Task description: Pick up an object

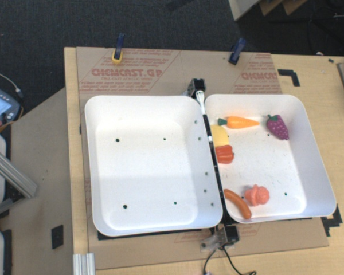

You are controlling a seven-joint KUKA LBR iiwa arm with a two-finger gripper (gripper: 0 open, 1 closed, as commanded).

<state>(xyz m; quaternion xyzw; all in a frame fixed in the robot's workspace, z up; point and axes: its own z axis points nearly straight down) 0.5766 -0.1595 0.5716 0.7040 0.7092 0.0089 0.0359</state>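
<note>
Two white bins are seen: left bin (143,165), right bin (309,165). All toys are held in the right: carrot (239,121), sausage (238,204), grapes (278,126). Carrot's long axis is laid left-right. Gripper state can't be told.

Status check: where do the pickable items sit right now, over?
All in right bin: carrot, grapes, red pepper, sausage. None lifted. Nothing covering them.
</note>
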